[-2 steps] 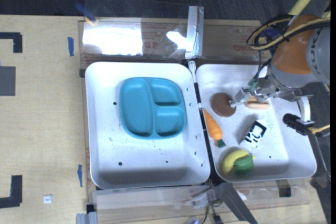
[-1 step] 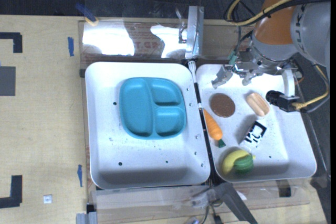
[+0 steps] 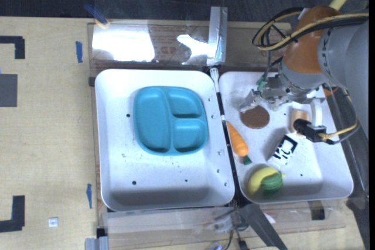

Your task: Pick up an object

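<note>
the gripper (image 3: 270, 92) hangs low at the right bin's (image 3: 337, 181) 12 o'clock edge, just above a brown disc (image 3: 255, 117). a carrot (image 3: 237, 140) lies at the bin's 9 o'clock, a yellow-green fruit (image 3: 265, 180) at 6, a black-white tag (image 3: 285, 148) mid-bin. a blue tray (image 3: 171, 119) sits in the left bin (image 3: 111, 149).

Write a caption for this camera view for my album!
Robot hand hovers above a brown cookie in the right bin, near a carrot; blue tray sits left.
</note>
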### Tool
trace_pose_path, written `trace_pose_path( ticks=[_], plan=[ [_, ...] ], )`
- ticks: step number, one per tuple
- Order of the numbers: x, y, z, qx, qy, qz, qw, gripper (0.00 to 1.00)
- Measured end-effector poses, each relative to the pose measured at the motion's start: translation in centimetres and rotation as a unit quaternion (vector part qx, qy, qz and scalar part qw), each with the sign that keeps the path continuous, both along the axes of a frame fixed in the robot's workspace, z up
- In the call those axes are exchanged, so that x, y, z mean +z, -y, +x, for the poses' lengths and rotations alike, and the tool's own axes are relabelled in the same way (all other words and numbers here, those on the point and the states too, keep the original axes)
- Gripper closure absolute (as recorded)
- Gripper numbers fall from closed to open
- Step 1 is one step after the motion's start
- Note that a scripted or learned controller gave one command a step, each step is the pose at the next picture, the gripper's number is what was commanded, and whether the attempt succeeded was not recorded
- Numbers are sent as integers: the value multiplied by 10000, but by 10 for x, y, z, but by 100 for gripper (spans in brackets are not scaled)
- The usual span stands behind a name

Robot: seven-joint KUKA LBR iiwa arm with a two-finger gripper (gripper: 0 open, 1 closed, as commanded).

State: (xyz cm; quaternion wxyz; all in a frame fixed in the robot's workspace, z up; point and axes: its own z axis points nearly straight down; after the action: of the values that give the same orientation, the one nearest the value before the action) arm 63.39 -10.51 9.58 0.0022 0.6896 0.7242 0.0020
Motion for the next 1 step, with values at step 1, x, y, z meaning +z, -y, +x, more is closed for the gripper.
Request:
trace_pose_path(
  ticks=[1],
  plan=[
    [-10,7,-26,226,-5,1,9997,0]
  ],
)
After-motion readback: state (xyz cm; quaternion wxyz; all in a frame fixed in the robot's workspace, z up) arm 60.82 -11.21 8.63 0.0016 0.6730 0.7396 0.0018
